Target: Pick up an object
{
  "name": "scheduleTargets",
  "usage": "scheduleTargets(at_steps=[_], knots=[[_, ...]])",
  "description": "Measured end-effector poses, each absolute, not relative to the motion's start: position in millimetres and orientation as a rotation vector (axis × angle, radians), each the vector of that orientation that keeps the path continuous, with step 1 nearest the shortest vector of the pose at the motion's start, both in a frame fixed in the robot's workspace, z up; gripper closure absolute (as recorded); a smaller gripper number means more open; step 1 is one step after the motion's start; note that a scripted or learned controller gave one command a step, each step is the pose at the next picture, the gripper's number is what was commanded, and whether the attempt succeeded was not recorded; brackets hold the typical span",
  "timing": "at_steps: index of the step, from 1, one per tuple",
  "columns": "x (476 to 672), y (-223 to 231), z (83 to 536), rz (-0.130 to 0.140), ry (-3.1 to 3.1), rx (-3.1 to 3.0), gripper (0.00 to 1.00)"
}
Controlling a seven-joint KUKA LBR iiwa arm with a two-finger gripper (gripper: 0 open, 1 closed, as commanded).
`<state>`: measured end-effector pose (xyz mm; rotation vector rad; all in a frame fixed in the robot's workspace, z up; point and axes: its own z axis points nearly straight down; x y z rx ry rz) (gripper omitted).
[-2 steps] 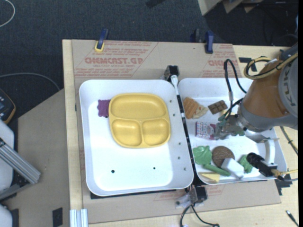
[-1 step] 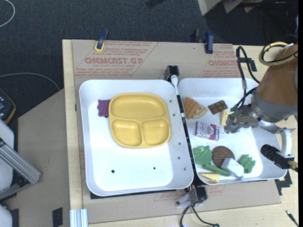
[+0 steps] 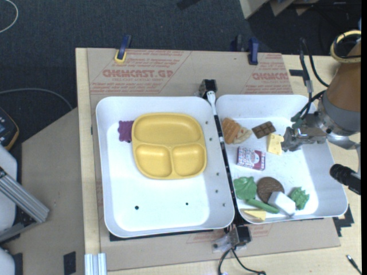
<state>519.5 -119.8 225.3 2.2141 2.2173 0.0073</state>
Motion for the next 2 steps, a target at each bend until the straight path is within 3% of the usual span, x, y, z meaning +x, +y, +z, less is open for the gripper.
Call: scheduleTargets(at_steps=[1,2], knots=[[520.2,-120,225,0.002,2.22,2.218,1.0],[540.1,-64,234,0.006,2.227,2.212,1.0]])
